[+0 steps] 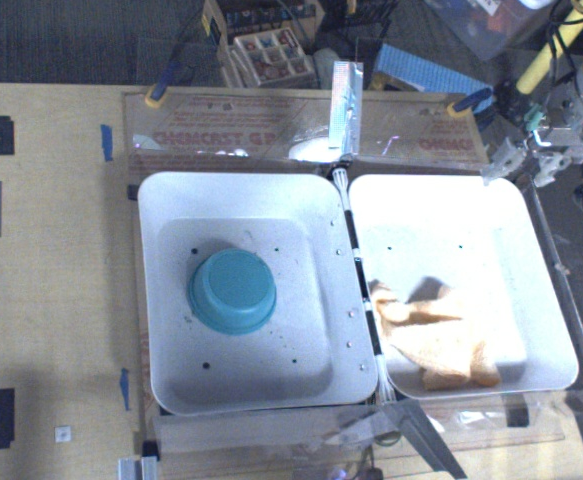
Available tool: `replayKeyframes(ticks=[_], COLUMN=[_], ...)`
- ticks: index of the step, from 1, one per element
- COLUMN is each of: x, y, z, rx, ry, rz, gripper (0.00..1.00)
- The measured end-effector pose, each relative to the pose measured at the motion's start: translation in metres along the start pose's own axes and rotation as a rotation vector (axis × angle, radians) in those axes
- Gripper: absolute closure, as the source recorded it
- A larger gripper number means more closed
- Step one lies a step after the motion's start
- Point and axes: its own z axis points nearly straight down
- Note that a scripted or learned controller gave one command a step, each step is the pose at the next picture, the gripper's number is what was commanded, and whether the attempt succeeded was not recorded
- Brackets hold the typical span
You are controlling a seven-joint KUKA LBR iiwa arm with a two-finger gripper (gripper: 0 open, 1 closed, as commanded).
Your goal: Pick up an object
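A teal bowl [233, 290] lies upside down in the left white bin [171, 208], a little left of its middle. A tan, crumpled cloth-like object [436, 338] lies in the right white bin [491, 228], against its near left side. The gripper [533, 154] hovers at the far right corner of the right bin, above its rim and well away from both objects. Nothing is visibly held in it.
A clear plastic sheet with red lettering [231, 138] lies behind the bins. An upright divider [346, 108] stands at the back between them. Cables and yellow hoses [561, 38] hang at the top right. Boxes [266, 38] clutter the floor beyond.
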Motion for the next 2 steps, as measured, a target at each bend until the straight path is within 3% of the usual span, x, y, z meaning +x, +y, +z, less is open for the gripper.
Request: replayKeyframes(ticks=[1,2], x=[0.079,0.092], y=[-0.056,-0.103], z=[0.118,0.153], rx=[0.000,-0.012], ry=[0.000,-0.002], rz=[-0.195,-0.218], gripper=[0.00,0.00])
